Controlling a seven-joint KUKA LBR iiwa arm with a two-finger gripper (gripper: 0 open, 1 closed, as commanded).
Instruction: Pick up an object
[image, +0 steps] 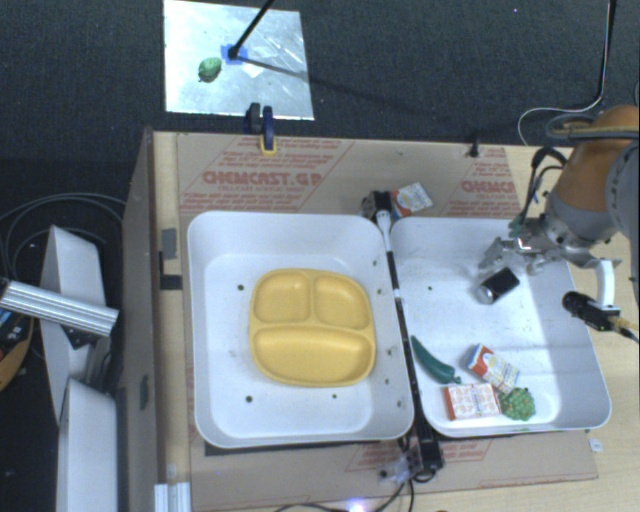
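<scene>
Bench (300, 170) cardboard-topped, two white bins (215, 300); dark carpet (80, 100) around.

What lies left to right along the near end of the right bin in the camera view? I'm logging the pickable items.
Green curved piece → red-and-white packet → green bumpy toy. The small carton above them is left out, since it overlaps the packet's span.

Lying loose in the right bin (560, 400): green pepper (434, 361) at seven o'clock, slanted; small orange-and-white carton (493, 367) beside it; red-and-white box (472, 401) and green broccoli-like toy (518, 403) at six o'clock, side by side.
</scene>
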